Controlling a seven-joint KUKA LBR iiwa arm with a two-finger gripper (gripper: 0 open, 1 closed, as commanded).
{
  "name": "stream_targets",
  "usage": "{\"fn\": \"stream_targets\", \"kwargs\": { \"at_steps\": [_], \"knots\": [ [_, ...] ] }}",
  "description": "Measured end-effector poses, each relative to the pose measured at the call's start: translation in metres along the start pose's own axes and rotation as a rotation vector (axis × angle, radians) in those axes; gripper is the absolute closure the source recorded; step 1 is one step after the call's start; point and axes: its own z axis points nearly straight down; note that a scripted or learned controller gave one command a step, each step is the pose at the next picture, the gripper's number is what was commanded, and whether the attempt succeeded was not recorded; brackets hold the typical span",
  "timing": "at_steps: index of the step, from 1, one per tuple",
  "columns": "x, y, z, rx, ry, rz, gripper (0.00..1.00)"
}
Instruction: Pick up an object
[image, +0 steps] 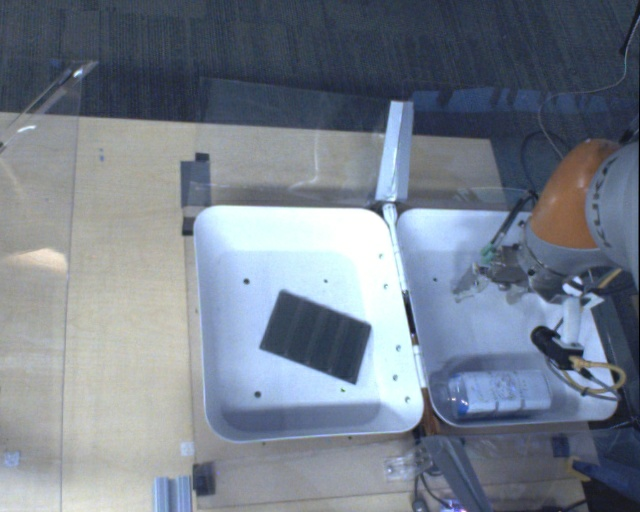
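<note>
Grey hand (478, 280) blurred; bottle (497, 392) label illegible.

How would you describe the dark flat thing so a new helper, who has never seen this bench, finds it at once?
Start at the two white bins side by side and take the left bin. The ridged dark pad lies flat and askew near its middle. Unlike the pale bottle in the right bin, it is dark, thin and rectangular.
</note>
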Motion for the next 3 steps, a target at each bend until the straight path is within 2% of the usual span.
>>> {"fn": "stream_targets", "kwargs": {
  "at_steps": [1,2,3],
  "knots": [
    [-0.049,-0.034,-0.086,0.004,-0.001,0.086,0.00],
    [-0.048,-0.032,-0.097,-0.001,-0.001,0.082,1.00],
    [-0.002,-0.040,-0.079,0.008,0.000,0.103,1.00]
  ]
}}
